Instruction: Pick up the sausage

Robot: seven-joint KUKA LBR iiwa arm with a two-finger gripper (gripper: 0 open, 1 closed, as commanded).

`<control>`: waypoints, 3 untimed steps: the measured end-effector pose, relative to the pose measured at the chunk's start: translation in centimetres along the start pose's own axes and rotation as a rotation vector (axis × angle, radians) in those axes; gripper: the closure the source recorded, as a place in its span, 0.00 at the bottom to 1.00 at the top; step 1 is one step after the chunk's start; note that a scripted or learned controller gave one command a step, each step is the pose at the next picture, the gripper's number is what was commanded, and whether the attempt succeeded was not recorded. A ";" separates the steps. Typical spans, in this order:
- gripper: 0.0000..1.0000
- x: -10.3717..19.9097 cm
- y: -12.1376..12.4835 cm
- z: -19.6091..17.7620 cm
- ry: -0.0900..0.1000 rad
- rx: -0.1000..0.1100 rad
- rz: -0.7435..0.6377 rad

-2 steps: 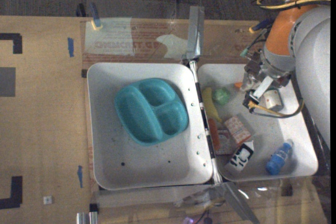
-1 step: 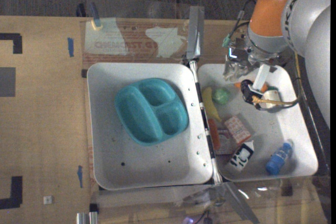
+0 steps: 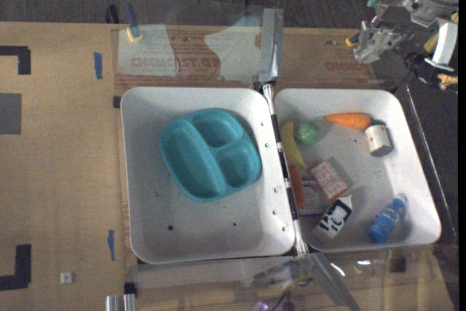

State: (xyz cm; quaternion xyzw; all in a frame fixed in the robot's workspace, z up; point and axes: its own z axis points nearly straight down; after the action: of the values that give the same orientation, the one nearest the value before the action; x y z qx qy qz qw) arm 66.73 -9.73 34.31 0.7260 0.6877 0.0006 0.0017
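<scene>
White bins, two, shallow, set side by side on a tan bench (image 3: 58,178).

Left bin (image 3: 145,229): one teal plate (image 3: 211,153) with three compartments, lying toward the bin's upper middle. Bare white floor all round it, widest along the near edge and left side.

Right bin (image 3: 419,178), contents:
- sausage (image 3: 295,186), reddish and thin, lying lengthwise tight against the left wall by the seam between the bins; little room on its wall side.
- banana (image 3: 292,144), yellow, just above the sausage along the same wall.
- green round fruit (image 3: 306,132), touching the banana's upper end.
- carrot (image 3: 348,121), orange, near the far wall.
- small can (image 3: 378,140), tan with a pale end, just beside the carrot's tip.
- pink packet (image 3: 329,178), printed, text too small to read.
- black-and-white carton (image 3: 335,217), markings not legible.
- blue bottle (image 3: 385,220), lying near the bottom right corner.
Open floor in the middle and right of this bin.

Writing: faint reddish lettering on the cardboard beyond the bins, under a clear sheet (image 3: 196,47); blurred, not readable.

Gripper (image 3: 373,42): raised beyond the right bin's far right corner, outside the bins, well apart from the sausage. Arm cut off by the top edge. Whether the pincer is released or clenched cannot be told.
</scene>
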 end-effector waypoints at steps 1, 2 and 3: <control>1.00 -5.2 0.3 -9.4 -0.002 -0.005 -0.522; 1.00 -6.6 -1.1 -9.4 0.000 -0.001 -0.851; 1.00 0.0 -0.9 -9.5 0.000 -0.004 -1.349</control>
State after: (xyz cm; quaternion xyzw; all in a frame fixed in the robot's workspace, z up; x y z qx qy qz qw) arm 65.85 -9.67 43.78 0.1374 0.9905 0.0007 0.0028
